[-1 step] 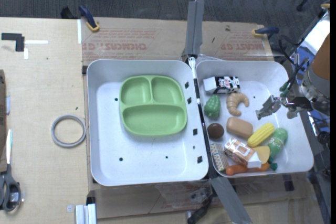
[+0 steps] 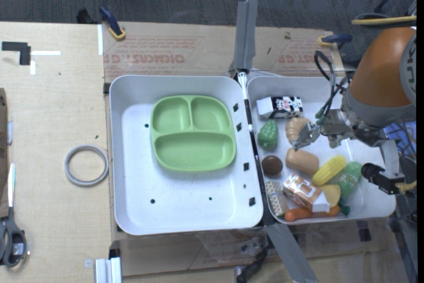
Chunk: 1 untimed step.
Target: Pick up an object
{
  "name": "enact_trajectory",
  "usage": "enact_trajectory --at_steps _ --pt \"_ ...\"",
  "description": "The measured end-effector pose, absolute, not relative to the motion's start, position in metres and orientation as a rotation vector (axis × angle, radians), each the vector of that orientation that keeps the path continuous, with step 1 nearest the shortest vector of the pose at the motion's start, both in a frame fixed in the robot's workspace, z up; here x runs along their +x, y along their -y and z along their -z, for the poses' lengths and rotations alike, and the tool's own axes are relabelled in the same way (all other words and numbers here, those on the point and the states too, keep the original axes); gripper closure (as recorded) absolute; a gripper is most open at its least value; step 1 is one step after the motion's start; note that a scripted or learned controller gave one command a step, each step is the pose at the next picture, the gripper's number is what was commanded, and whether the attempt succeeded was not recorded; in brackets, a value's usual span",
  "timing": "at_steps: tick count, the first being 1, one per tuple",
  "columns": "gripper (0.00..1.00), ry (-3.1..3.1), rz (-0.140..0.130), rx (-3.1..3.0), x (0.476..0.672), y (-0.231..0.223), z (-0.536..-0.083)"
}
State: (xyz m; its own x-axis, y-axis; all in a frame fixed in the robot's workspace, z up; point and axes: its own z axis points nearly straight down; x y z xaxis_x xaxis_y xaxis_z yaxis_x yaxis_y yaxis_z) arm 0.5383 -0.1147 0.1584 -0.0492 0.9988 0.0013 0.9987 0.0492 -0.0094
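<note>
My gripper [image 2: 306, 137] hangs low in the right bin [image 2: 381, 209], its metal fingers pointing left among the toy food. It sits just over a tan bread-like piece [image 2: 295, 126] and above a tan potato-shaped piece [image 2: 303, 160]. I cannot make out whether anything sits between the fingers. Around it lie a green broccoli-like toy [image 2: 267, 135], a brown round toy [image 2: 271, 164], a yellow corn cob [image 2: 329, 170], a small black-and-white box [image 2: 281, 106], a red-and-white packet [image 2: 303, 191] and an orange carrot [image 2: 297, 214].
The left bin [image 2: 126, 162] holds a green divided plate [image 2: 193, 132]. A roll of tape [image 2: 86, 164] and scissors [image 2: 11, 235] lie on the bench at the left. A metal divider [image 2: 246, 36] stands between the bins at the back.
</note>
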Motion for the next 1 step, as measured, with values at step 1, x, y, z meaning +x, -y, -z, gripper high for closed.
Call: enact_trajectory --at_steps 1 --pt "0.0 2.611 -0.004 -1.739 0.5165 0.1015 -0.0879"
